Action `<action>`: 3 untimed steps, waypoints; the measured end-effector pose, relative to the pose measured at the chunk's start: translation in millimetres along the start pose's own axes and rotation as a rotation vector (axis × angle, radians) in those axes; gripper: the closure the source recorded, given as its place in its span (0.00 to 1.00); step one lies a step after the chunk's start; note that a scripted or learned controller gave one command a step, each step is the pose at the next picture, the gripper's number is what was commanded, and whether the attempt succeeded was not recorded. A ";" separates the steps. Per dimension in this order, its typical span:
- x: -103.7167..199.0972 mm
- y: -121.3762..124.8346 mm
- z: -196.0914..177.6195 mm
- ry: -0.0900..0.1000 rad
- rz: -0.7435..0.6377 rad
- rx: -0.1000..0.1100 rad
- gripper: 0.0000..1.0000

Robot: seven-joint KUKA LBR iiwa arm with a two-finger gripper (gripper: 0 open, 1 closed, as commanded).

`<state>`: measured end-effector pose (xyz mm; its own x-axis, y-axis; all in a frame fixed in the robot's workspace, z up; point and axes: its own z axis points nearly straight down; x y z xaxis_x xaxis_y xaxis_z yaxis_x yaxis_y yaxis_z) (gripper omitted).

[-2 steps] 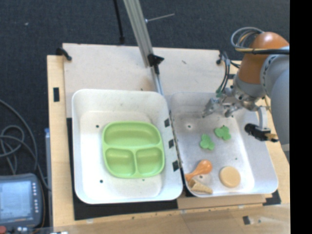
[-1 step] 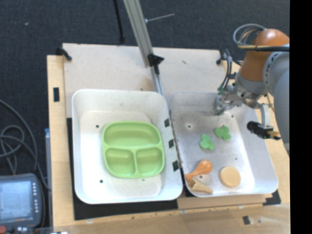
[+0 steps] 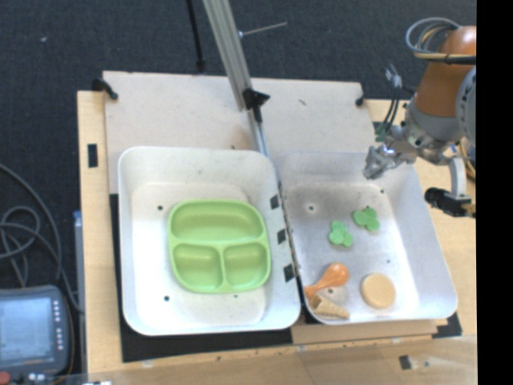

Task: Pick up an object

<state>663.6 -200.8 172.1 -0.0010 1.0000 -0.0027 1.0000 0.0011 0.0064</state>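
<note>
Dark carpet surrounds the wooden counter (image 3: 96, 215), which carries two shallow white bins side by side. Claw (image 3: 377, 164) hangs over the far right corner of the right bin (image 3: 429, 239), tilted inward on the grey arm with its orange band (image 3: 445, 74); whether it is released or clenched I cannot tell at this size, and nothing is visible between its tips.

Candidates for the pick all lie in the right bin, nearer the camera than the claw. Two green clover-shaped pieces (image 3: 353, 226) sit close together mid-bin, apart from the claw. Further toward the near rim: an orange spoon-like toy (image 3: 330, 278), a tan waffle cone (image 3: 330, 305) just beside it against the near left corner, and a round tan biscuit-like disc (image 3: 378, 290) a little to their right.

Judgement: the green pieces have open floor around them, so approach is least hindered there; cone and spoon crowd the bin wall (poor clearance for one side of the claw).

Left bin (image 3: 136, 175) holds a green divided tray (image 3: 218, 245), lying flat, well apart.
</note>
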 end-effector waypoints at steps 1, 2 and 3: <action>-1.7 1.5 -40.3 0.000 -0.001 0.000 1.00; 46.8 -15.3 -56.0 0.003 -0.005 0.004 1.00; 105.5 -31.6 -64.9 0.004 -0.006 0.005 1.00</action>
<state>631.5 -95.1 236.5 -0.0075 1.0000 0.0017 1.0000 0.0075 0.0013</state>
